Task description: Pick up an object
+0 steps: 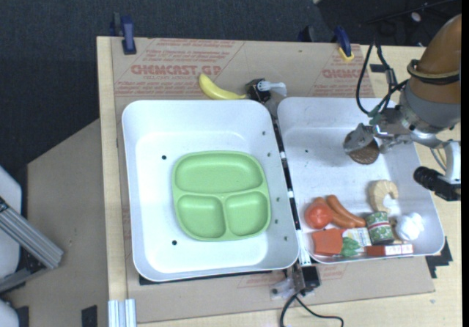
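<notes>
Your green tray [220,193] sits alone in the left bin [139,171]; every pickable thing, from the tomato [317,214] and sausage [343,210] to the can [379,227], crowds the lower right. A grab there may clip neighbours. The pincer [362,147] hangs at upper right over bare bin floor, the arm [432,91] bent in from the right edge; you cannot tell its opening.

Robotics lab: clamped bench [183,61], white bins [146,171], cabling [308,303]

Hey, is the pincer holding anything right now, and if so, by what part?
It cannot be told. The pincer sits low in the right bin with something brownish at its tip, too blurred to say whether that is a held object.
</notes>
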